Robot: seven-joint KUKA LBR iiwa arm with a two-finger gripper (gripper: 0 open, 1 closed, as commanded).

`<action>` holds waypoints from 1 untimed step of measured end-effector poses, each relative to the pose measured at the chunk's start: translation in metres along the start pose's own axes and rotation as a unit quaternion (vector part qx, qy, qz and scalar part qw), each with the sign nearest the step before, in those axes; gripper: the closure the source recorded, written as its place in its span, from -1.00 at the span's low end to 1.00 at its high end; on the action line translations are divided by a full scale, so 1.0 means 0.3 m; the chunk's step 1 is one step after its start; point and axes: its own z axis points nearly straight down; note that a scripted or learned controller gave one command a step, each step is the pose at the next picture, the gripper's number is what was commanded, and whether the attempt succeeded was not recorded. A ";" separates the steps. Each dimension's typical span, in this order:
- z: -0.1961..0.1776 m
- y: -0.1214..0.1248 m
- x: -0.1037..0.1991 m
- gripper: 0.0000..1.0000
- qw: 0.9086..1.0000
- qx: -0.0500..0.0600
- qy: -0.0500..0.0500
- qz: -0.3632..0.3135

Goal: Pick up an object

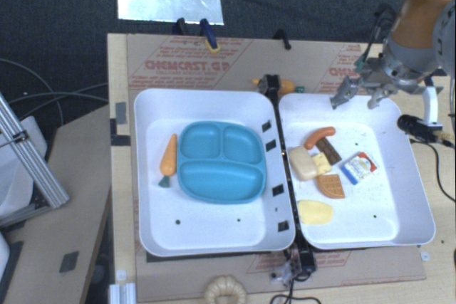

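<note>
**Food pieces lie in the right bin, gripper hangs over its far edge**

Food pieces cluster near the middle of the right bin [413,224]: a sausage [318,137], a dark brown bar [329,151] just below it, a pale bread roll [303,164], a small yellow block [322,164] beside the roll, an orange waffle-like piece [330,186], a yellow chip-shaped piece [314,211] nearer the front, and a small white, blue and red packet [358,167] to the right. The gripper [358,98] hangs above the far rim of that bin, its two fingers spread apart with nothing between them, well apart from the food. In the left bin [153,224] a blue divided plate [219,161] sits in the middle, and a carrot [168,156] lies just beside its left edge.
</note>
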 end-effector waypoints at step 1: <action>-0.030 0.008 0.001 -1.00 1.000 -0.007 -0.001 -0.001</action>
